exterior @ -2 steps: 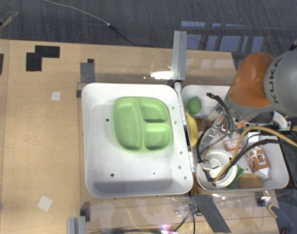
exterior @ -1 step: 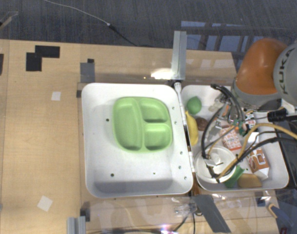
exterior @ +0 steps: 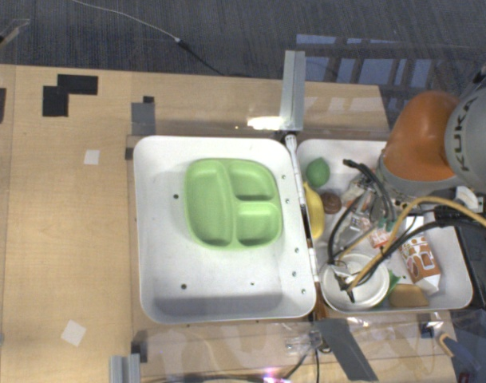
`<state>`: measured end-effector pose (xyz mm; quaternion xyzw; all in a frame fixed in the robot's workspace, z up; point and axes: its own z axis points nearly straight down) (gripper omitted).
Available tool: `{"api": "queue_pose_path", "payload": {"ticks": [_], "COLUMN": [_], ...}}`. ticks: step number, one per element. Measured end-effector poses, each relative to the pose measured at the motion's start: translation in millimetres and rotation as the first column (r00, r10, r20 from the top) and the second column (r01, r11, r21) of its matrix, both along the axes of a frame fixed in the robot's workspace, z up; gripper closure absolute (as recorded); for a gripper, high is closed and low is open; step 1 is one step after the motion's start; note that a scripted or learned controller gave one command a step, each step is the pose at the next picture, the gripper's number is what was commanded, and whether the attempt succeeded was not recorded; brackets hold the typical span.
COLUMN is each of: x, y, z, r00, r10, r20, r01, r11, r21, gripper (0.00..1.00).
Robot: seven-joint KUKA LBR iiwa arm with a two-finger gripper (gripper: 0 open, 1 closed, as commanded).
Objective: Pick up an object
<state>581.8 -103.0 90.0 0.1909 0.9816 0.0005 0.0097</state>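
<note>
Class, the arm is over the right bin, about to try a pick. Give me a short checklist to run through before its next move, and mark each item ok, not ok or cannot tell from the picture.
1. Arm is over the right bin: ok.
2. Objects are there to pick: green ball, brown ball, banana, white bowl, carton: ok.
3. Gripper has an open path down: cannot tell; cables cross it.
4. An object sits between the fingers: cannot tell.
5. Green tray in the left bin lies away from the arm: ok.
</note>
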Motion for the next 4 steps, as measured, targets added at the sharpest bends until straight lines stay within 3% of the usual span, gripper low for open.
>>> {"api": "queue_pose_path", "payload": {"ticks": [1, 3, 4], "x": [19.0, 20.8, 19.3], "y": [16.0, 12.1, 15.6], "z": [-0.6, -1.2, -1.9], "r00": [0.996, 0.985, 0.975], "r10": [0.090, -0.175, -0.224], "r20": [-0.005, -0.006, -0.007], "r01": [-0.090, 0.175, 0.224], "r11": [0.996, 0.985, 0.975], "r21": [-0.002, 0.004, 0.003], "gripper": [0.00, 0.00, 0.00]}}
